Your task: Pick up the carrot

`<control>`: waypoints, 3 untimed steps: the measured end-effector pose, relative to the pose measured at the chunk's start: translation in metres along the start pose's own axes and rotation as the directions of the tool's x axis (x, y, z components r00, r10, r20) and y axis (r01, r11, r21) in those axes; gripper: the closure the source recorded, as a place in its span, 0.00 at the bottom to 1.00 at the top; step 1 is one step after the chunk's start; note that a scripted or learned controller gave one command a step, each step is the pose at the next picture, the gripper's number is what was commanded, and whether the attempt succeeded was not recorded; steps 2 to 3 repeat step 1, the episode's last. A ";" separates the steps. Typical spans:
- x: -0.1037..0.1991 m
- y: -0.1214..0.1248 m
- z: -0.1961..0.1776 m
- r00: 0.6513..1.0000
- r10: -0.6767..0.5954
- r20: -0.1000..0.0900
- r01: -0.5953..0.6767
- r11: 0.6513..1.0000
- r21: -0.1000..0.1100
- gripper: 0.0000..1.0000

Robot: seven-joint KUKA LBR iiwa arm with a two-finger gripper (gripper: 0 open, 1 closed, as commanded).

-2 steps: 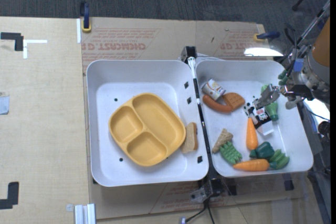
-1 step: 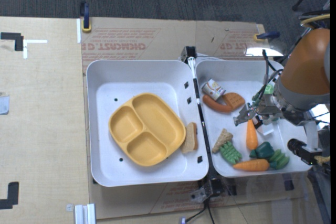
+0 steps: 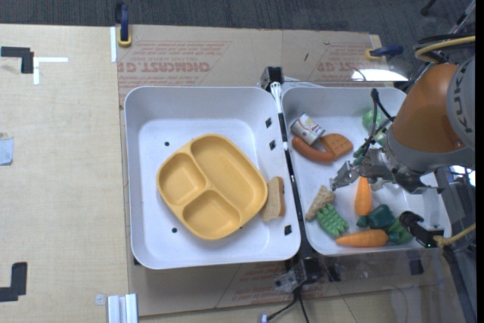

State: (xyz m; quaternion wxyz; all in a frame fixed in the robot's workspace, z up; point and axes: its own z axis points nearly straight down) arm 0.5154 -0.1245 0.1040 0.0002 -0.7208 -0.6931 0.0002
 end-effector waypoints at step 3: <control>-0.001 0.002 -0.009 1.000 0.005 0.001 -0.005 1.000 -0.001 1.00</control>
